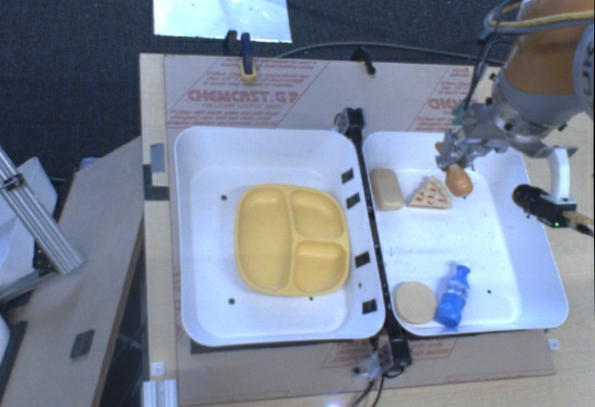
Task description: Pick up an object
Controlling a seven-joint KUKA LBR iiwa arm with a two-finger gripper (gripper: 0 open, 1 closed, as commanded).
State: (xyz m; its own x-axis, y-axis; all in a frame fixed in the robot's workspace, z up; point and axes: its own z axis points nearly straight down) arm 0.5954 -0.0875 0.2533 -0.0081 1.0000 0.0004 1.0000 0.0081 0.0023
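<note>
In the left bin (200, 238), the largest thing on the bench is a yellow divided tray (291, 239) lying flat at the centre, with bare white floor all round it and nothing else beside it. The right bin (521, 247) holds everything else: at about 11 o'clock a tan bread-like block (386, 189) lies close to the shared divider, just beside it toward 3 o'clock a wedge of toy pizza (429, 195), and down at 7 o'clock a round tan disc (416, 301) touching or nearly touching a small blue bottle (453, 295) lying tilted. The arm (548, 52) reaches over the right bin's 1 o'clock corner, and its gripper (456, 164) hangs above the floor there with a small orange-brown rounded object (458, 180) at its tip, just beside the pizza wedge; the fingers appear pinched on that object's top, though whether it is clear of the floor or resting on it I cannot tell. By my judgement the pick is at the grasp-or-lift stage, and the next move calls for a straight rise, keeping the pinch firm, since a rounded thing may slip out. Room is good upward and toward 6 o'clock, where the middle of the bin is bare; the pizza wedge crowds the 9 o'clock side, and the bin's far wall at 12 o'clock is near.
</note>
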